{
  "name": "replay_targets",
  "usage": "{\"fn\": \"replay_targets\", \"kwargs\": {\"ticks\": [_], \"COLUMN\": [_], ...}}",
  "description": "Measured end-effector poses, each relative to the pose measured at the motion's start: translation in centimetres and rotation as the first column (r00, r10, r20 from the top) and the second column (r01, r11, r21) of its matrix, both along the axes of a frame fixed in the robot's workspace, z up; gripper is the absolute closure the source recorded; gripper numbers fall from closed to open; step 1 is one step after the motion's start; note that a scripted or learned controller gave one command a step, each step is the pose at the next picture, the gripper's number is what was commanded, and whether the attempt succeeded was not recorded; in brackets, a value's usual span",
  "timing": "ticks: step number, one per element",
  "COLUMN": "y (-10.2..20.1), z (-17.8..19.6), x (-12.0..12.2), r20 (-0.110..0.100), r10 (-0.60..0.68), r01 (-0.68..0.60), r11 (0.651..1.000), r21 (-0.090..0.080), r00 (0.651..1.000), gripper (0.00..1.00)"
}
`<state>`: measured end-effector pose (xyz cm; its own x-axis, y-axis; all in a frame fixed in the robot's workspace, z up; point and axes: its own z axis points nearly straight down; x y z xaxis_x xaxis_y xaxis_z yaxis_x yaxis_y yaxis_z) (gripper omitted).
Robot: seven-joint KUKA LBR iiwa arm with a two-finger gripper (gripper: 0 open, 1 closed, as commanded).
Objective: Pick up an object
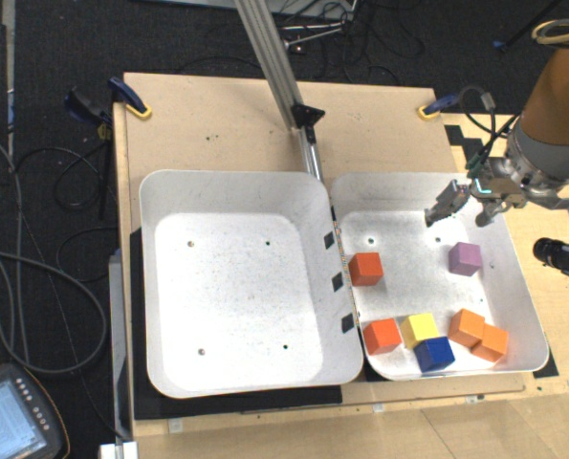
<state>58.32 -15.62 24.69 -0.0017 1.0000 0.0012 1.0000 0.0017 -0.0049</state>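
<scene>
My gripper (465, 207) hangs spread, holding nothing; purple cube (465, 257) lies just below it (nearest candidate).

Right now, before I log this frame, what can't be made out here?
- Arm: upper part cut off by the right edge.
- Gripper: height above the right bin unclear from one slanted view.
- Two orange blocks: overlapping; stacked or side by side, unclear.
- Screen: cut by the corner, text too small.

Bright, even overhead light; soft shadows, slightly grainy focus.
</scene>
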Motion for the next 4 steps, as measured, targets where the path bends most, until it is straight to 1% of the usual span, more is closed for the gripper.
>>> {"fn": "replay_targets", "kwargs": {"ticks": [1,2,3,4], "y": [0.0,0.3,0.5,0.6], "z": [0.2,-6.1,-12.3,-15.4], "x": [0.1,-0.5,-1.3,-1.3], "r20": [0.004,-0.002,-0.002,0.002], "r10": [0.0,-0.002,-0.003,-0.002], "r01": [0.0,0.002,0.003,0.002], "r11": [1.0,1.0,1.0,1.0], "r21": [-0.001,0.0,0.0,-0.001], "r00": [1.0,1.0,1.0,1.0], "gripper": [0.0,0.0,0.0,0.0]}}
